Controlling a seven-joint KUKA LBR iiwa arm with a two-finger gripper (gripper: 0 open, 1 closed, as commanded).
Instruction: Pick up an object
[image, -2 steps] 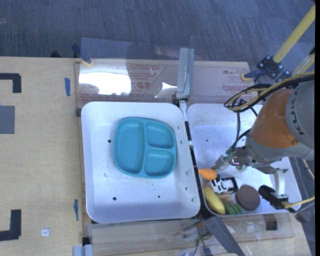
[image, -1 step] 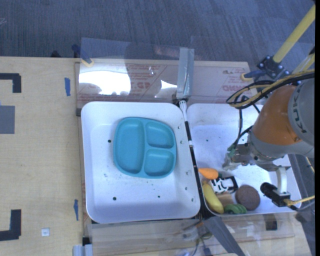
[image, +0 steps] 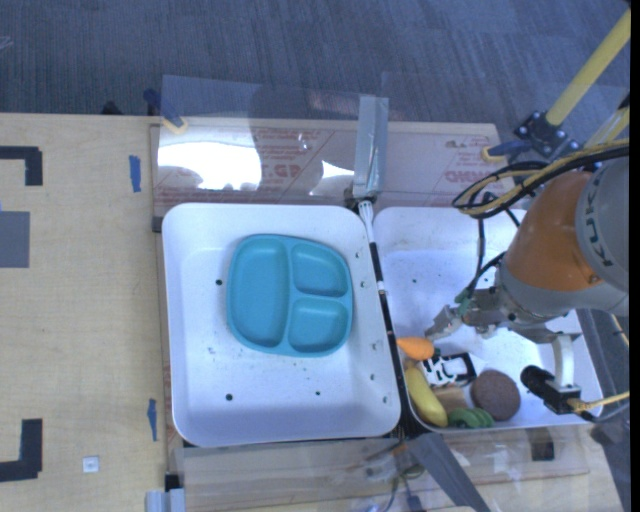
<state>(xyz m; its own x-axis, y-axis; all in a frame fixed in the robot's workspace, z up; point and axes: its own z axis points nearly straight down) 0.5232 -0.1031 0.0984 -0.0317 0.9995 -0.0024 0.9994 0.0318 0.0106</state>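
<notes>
Legible markings
Arm (image: 590, 230): letters "KU" partly visible. Clear panel (image: 300, 150): reddish print, too blurred to read.

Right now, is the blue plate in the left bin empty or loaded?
Empty. The blue plate lies flat in the left bin, and all three of its compartments show bare blue.
</notes>
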